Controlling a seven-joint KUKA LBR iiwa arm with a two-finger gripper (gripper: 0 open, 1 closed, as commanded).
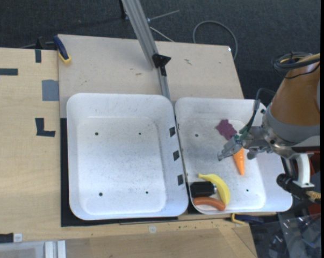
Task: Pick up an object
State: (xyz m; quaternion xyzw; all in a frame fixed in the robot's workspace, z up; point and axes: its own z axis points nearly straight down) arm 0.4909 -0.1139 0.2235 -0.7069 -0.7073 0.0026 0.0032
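Above a workbench, looking down at a slant. Reaching in from the right, over the right-hand shallow white plastic bin (pixel 204 104): a grey robot arm (pixel 293 109) with an orange band, ending in a two-finger gripper (pixel 236 150) low over the bin's middle. Pincer state, released or clenched, impossible to tell from this angle.

Directly at the gripper's tip, perhaps touching it: a small orange carrot-shaped toy (pixel 239 163), pointing toward the bin's near edge and lying on the bin floor, by the look of it. Just beyond the gripper, toward the far wall: a flat purple scrap (pixel 224 128).

In the same bin's near left corner, crowded together: a curved yellow toy banana (pixel 218 186), a black rectangular block (pixel 201 188) touching its left side, and a red-orange sausage-shaped piece (pixel 209 202) against the near wall, just below both.

To the left, side by side with the first and meeting it at the rims: a second shallow white plastic bin (pixel 76 109), with small dark holes dotting its floor.

Behind the bins: a slanted grey metal rail (pixel 143 31) running down to the seam between them, a blue-and-yellow clamp (pixel 62 50) at the board's far left corner, and a thin loop of cable (pixel 215 36) on dark carpet.
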